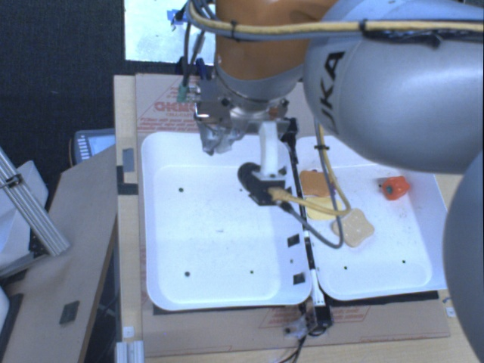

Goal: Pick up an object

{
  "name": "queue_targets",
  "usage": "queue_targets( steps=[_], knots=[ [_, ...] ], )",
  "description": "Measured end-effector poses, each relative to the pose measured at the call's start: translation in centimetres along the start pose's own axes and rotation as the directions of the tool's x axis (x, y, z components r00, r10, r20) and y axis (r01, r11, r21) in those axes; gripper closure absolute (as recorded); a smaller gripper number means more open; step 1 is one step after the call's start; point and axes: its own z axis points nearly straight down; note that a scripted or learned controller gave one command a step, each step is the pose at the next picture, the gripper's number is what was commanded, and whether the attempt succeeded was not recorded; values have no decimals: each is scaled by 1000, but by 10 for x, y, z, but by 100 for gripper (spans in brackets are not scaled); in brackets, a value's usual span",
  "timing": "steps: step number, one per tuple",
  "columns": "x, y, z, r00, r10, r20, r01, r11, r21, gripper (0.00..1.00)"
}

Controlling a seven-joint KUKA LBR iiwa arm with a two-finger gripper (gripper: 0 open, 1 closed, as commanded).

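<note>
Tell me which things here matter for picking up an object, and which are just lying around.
For the job:
gripper
orange-yellow block
red-orange piece
tan piece
right bin, which holds all three
left bin

Lying about:
cardboard sheet under the bins
metal rail off the bench

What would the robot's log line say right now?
arm: over left bin, far side | right bin: red object, tan piece, orange piece
</note>
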Motion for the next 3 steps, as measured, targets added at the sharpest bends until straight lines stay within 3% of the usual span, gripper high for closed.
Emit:
queue_targets(
  steps=[1, 2, 3],
  knots=[
    [-4, 31, -121, 1000, 2, -5, -2, 1000, -19, 100],
    [-4, 54, -171, 1000, 3, -3, -3, 1000, -12, 100],
    [-5, 80, -168, 1000, 7, -1, -7, 1000, -8, 100]
  ],
)
